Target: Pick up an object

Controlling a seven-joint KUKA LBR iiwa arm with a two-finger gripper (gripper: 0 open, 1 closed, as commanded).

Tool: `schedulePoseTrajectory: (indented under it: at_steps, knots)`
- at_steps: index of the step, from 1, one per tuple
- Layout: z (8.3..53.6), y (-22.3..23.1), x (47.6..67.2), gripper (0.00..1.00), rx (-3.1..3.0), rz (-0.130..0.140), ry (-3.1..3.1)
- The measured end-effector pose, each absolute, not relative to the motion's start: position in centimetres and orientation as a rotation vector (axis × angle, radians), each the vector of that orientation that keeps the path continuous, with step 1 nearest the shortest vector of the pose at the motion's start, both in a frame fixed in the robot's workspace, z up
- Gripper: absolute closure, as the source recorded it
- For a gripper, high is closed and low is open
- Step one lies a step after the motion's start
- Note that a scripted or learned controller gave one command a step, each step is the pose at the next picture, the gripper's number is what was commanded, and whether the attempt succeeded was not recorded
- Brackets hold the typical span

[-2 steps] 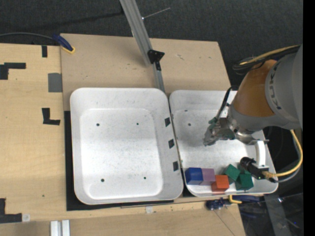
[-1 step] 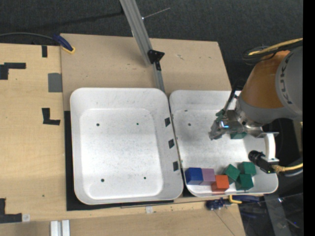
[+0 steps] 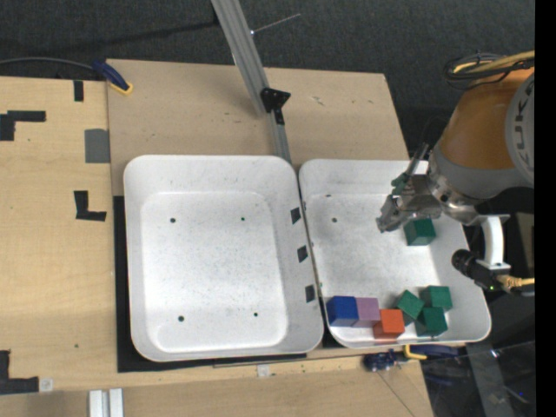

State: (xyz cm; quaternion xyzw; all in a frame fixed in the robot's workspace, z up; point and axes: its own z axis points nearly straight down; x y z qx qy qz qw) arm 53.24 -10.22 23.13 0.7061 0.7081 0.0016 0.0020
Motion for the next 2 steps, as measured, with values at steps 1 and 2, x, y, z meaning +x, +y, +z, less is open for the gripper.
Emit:
schedulePoseTrajectory:
  at_steps: [1,2]
  knots:
    - [28.2,-10.2,53.4,1.0,2.216,0.004,2.221]
    - [28.2,-5.7,56.4,1.0,2.215,0.001,2.228]
